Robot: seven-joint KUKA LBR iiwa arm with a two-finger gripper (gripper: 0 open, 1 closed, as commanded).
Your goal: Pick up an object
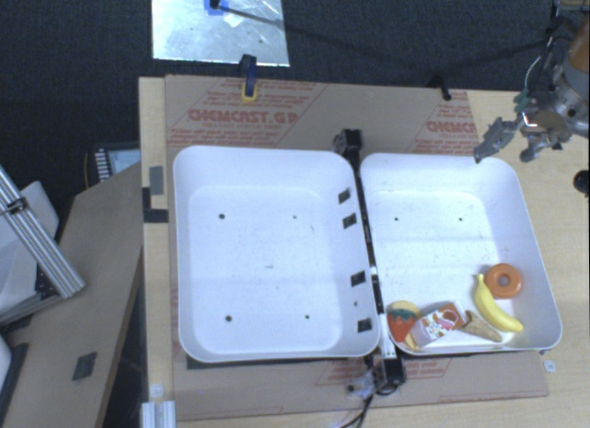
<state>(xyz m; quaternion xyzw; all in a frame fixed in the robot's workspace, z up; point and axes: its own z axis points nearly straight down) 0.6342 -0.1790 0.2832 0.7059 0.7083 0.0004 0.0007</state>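
Nearest the camera, along the front wall of the shallow white right-hand bin (530,232), lay my choices packed tight: a red-and-orange round fruit (402,319), a small white-and-red printed packet (437,323) touching it, a tan wedge-shaped piece (482,328), a yellow curved banana (495,306), and an orange ring-shaped doughnut (503,279) just beside the banana's upper end. That crowding was my worry: descending there, I judged a finger could strike a neighbour or the bin wall and nudge the target away. Farther back, my grey two-fingered end effector (514,140) hung spread and empty over the bin's far right corner, well apart from everything.
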